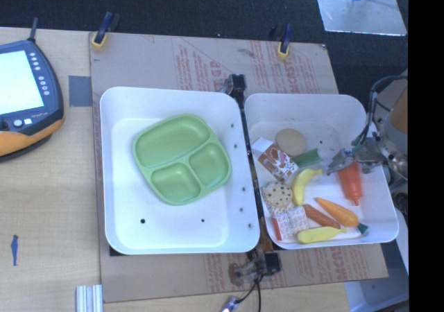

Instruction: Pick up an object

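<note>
The approach step seems in hand: the grey metal pincer (345, 160), its opening impossible to tell from here, sits low in the right white bin (326, 104) just beside the small red plastic bottle (351, 182), so the next move calls for centring over that bottle before closing.

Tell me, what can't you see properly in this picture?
- Claw in the camera view: too small and blurry to tell whether it grips anything.
- Small printed packet: print too tiny to read.
- Grey robot arm: cut off at the right side.
- Orange-and-grey handheld screen: cut off by the left edge.
</note>
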You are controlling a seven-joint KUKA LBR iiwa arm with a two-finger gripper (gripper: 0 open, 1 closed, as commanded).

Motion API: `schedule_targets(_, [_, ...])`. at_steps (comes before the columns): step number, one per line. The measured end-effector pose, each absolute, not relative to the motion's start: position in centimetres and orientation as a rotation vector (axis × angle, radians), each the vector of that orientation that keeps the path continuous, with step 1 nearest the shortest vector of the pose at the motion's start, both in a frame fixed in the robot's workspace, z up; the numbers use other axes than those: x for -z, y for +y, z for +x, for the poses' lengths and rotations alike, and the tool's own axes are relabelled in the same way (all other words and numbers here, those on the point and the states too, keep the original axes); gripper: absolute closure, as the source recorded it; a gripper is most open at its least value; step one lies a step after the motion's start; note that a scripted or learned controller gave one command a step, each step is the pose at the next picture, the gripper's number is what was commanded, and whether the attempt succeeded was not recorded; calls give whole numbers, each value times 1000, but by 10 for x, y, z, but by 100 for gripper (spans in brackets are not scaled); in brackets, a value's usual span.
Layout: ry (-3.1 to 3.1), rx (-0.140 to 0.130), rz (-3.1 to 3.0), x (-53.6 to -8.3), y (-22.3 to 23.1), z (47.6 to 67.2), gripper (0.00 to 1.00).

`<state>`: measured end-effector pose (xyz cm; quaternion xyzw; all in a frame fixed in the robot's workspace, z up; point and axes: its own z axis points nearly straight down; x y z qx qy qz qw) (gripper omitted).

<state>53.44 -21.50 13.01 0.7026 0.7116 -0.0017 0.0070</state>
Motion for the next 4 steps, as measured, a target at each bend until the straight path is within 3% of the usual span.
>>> schedule_targets(1, [2229, 4, 2214, -92, -184, 573, 0])
schedule_targets(2, [2231, 6, 2216, -92, -187, 544, 0])
schedule_targets(3, [2228, 2, 2219, -92, -183, 585, 0])
schedule_targets(4, [2229, 1, 2215, -164, -212, 625, 0])
